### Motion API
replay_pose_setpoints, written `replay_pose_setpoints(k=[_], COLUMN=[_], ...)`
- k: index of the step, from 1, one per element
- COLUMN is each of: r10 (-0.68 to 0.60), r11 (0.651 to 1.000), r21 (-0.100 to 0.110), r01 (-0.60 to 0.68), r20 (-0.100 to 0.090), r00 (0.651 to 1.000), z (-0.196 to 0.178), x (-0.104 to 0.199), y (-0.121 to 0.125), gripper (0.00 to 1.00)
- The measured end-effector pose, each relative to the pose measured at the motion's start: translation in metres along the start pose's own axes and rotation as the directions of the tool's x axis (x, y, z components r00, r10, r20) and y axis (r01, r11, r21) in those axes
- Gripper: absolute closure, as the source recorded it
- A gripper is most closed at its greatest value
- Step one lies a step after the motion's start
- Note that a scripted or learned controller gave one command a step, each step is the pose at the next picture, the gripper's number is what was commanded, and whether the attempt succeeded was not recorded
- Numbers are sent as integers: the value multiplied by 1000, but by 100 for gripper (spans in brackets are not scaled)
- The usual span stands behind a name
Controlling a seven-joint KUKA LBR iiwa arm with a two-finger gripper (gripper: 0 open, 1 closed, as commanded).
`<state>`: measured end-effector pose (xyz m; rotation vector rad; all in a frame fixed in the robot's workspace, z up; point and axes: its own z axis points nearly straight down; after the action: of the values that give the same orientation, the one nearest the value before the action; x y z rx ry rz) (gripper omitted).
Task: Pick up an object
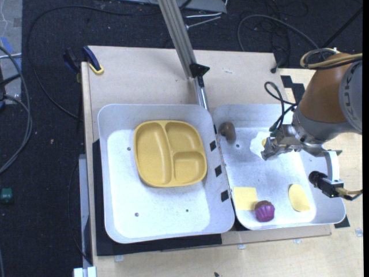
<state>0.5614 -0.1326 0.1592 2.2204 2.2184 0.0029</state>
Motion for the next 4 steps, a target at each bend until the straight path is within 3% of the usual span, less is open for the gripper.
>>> replay_pose_setpoints(k=[2,4], r10=[-3,-8], r11=[1000,1000], r21=[-3,6], r01=[3,8], r20=[1,-2], r00=[1000,1000], z=[-109,-96], x=[-1,107], y=[18,-2], gripper=[100,100])
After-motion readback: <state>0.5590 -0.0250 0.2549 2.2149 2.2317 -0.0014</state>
